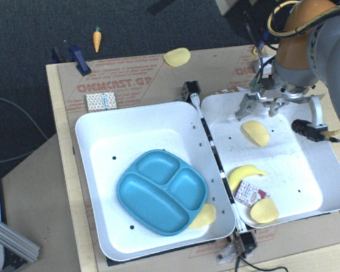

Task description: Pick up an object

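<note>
Pincer (257, 108) open, above yellow piece (256, 133), apart.

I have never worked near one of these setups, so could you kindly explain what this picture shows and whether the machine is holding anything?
It is a single view from a camera fixed above a bench, looking down at a slant. The grey arm with an orange band is a robot reaching in from the right. Its end effector hangs over the right bin, just above a pale yellow lump, with nothing visibly gripped. That bin also holds a banana, a small red-and-white packet and another yellow piece. The left bin holds a blue divided plate with a yellow piece beside it.
</note>
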